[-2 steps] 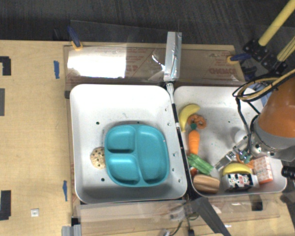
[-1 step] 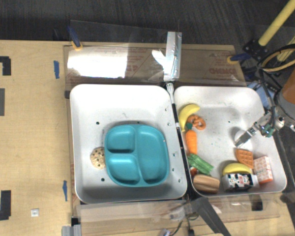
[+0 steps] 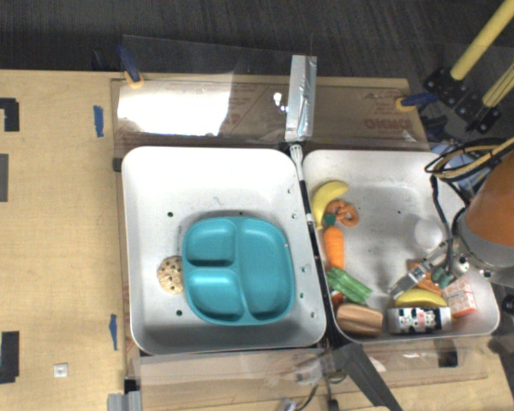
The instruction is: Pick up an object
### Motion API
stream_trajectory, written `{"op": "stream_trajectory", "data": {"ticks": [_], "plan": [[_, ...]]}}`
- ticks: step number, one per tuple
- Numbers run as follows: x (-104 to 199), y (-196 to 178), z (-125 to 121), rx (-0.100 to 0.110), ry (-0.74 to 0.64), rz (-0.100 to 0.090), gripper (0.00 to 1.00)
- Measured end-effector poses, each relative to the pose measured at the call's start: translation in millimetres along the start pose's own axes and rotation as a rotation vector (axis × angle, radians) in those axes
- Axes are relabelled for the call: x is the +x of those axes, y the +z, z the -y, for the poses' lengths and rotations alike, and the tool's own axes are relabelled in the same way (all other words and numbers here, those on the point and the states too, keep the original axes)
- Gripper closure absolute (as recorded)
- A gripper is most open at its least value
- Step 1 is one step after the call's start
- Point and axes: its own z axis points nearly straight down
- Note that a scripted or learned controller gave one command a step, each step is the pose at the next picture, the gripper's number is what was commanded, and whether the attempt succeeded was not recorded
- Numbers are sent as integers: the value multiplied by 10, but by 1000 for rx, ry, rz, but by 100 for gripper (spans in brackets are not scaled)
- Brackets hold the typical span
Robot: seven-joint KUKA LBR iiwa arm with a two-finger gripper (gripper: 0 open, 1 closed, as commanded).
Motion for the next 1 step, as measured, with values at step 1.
{"op": "stream_trajectory", "data": {"ticks": [1], "plan": [[-43, -131, -27, -9, 1, 15, 100]]}}
